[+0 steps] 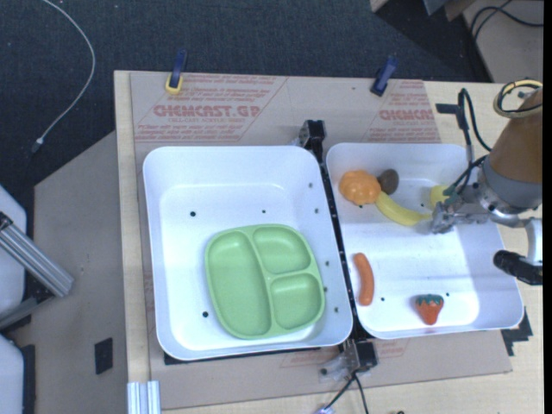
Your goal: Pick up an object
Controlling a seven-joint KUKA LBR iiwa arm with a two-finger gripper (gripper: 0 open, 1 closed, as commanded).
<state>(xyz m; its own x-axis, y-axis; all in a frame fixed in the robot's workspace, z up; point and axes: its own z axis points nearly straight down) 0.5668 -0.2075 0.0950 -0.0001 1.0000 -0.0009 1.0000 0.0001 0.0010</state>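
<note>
White right bin (483, 309): orange (360, 186), dark lump (389, 180), banana (398, 211), sausage (364, 279), strawberry (429, 308); left bin (172, 231) holds a green tray (263, 279). Hand (442, 216) sits low at the banana's right tip; whether it is open or closed cannot be told. Risk: a grip so near the tapered end may slide off, or merely nudge the fruit toward the orange.

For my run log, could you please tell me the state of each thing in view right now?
green divided plate: flat in the left bin, compartments bare.
orange: in the right bin, touching the banana.
banana: lying beside the gripper.
sausage: lying near the right bin's left wall.
strawberry: lying alone.
gripper: low by the banana's end.
</note>
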